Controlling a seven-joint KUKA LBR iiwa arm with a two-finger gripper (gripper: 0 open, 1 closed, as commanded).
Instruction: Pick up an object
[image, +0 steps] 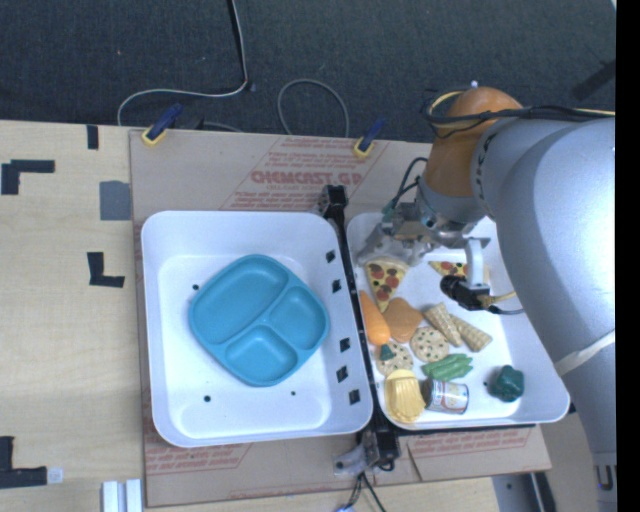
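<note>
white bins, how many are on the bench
2. The left white bin holds a blue divided plate; the right white bin beside it holds toy food items, with the arm reaching over it and hiding part of it.

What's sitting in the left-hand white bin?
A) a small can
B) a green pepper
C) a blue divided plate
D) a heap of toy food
C: the blue divided plate lies in the left bin, while the toy food, such as the pizza slice, is in the right bin.

Robot lab, bench (60, 300), clamped cardboard (290, 175), cables (235, 60)
</note>
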